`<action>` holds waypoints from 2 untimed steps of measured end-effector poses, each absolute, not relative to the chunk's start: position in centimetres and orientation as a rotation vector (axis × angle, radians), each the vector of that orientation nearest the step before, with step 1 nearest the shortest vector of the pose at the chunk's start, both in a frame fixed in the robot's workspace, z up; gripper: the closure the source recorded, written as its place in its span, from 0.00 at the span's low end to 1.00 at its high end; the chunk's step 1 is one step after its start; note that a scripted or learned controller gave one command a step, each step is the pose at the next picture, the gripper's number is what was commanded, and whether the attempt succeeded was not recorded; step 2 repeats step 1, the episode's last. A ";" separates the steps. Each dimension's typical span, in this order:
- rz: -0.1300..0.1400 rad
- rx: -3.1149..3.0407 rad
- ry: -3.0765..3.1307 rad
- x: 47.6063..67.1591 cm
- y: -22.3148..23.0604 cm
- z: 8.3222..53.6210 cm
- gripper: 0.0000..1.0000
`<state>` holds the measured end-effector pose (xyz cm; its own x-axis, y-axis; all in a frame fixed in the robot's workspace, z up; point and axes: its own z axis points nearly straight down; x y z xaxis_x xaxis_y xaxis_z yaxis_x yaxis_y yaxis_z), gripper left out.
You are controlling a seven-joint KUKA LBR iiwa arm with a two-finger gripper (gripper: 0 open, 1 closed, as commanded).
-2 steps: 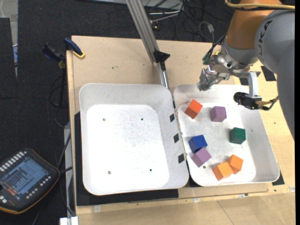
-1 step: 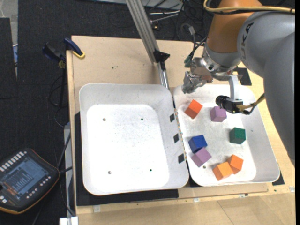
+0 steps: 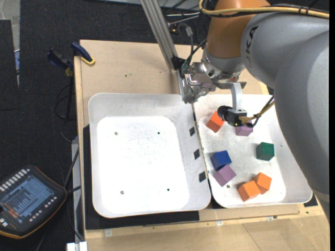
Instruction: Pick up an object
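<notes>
My gripper [image 3: 189,94] hangs over the far end of the rim between the two bins, at the right bin's back left corner. Nothing shows under it. Closest to it is an orange cube [image 3: 214,122], a little to its right and nearer the front. In the right bin [image 3: 293,192] also lie a purple cube [image 3: 244,130] partly hidden by the wrist, a green cube [image 3: 265,151], a blue cube [image 3: 220,158] touching a second purple cube [image 3: 225,175], and two orange cubes [image 3: 248,191] [image 3: 264,182] side by side at the front.
The left bin [image 3: 99,156] stands beside the right one on the wooden bench. A slanted metal rail [image 3: 157,25] rises behind the gripper. A blue clamp [image 3: 78,54] sits at the bench's far left corner, and a teach pendant [image 3: 26,197] lies off the bench to the left.
</notes>
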<state>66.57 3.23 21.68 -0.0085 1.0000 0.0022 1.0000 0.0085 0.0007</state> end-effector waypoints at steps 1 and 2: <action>-0.006 -2.213 -2.230 66.3 8.1 23.3 1.00; -0.006 -2.213 -2.230 66.3 8.1 23.3 1.00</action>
